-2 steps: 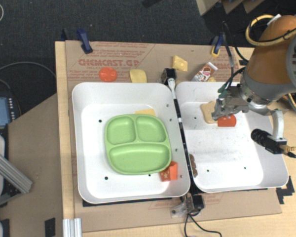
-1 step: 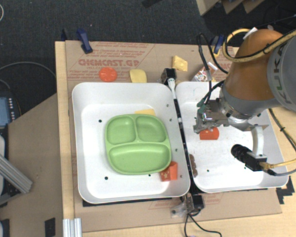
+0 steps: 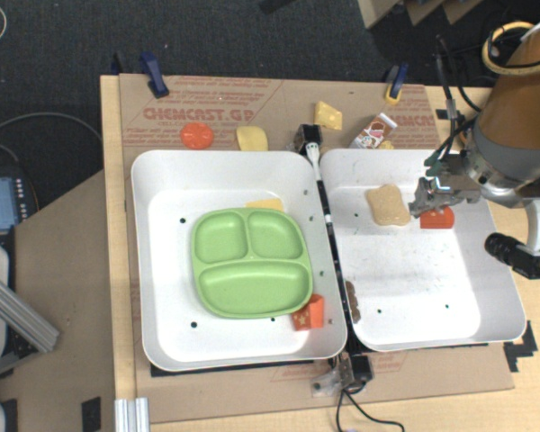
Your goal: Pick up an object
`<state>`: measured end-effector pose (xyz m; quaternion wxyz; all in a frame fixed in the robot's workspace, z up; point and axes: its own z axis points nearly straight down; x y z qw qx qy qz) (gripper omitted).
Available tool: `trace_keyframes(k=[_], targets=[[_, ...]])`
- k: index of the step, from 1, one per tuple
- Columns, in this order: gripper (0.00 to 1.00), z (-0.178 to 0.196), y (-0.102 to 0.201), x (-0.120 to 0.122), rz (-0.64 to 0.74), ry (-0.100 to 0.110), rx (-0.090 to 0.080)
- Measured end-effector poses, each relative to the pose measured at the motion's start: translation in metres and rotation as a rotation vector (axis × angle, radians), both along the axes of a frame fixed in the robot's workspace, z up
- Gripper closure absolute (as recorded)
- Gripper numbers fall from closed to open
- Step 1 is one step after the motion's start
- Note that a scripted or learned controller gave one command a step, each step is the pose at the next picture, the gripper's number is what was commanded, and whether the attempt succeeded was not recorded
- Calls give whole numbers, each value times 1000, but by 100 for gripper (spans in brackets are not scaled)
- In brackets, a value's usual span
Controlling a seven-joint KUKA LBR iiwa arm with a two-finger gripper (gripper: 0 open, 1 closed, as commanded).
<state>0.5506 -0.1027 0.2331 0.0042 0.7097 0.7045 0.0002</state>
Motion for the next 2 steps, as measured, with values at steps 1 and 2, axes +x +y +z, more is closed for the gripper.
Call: trace_keyframes(k=[1,2], targets=[[100,20,-39,-27,3,2,2],[100,-11,2,25,12,3,5]])
